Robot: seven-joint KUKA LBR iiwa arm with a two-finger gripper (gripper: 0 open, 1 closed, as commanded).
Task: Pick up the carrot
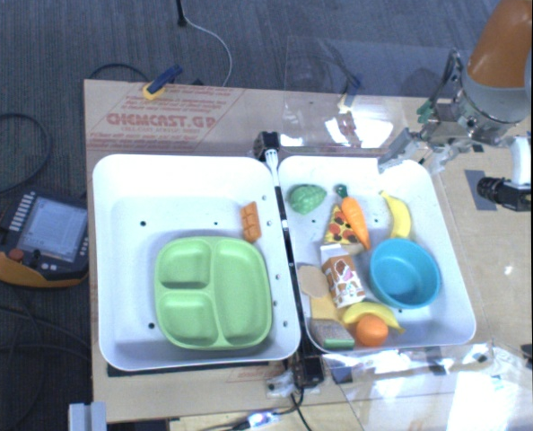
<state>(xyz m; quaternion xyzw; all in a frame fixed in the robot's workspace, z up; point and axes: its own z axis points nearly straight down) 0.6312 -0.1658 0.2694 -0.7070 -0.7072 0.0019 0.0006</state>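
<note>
**Carrot lies in right bin, hand off beyond it**

The orange plastic carrot with green top point(353, 218) lies in the shallow white right bin point(446, 268), beside a blue round bowl point(405, 275). Farther back, the grey two-finger hand point(423, 147) hovers past the bin's far rim, well apart from the carrot; I cannot tell its grip state.

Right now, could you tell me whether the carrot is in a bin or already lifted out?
In: the carrot lies in the right bin, against the pizza slice.
</note>
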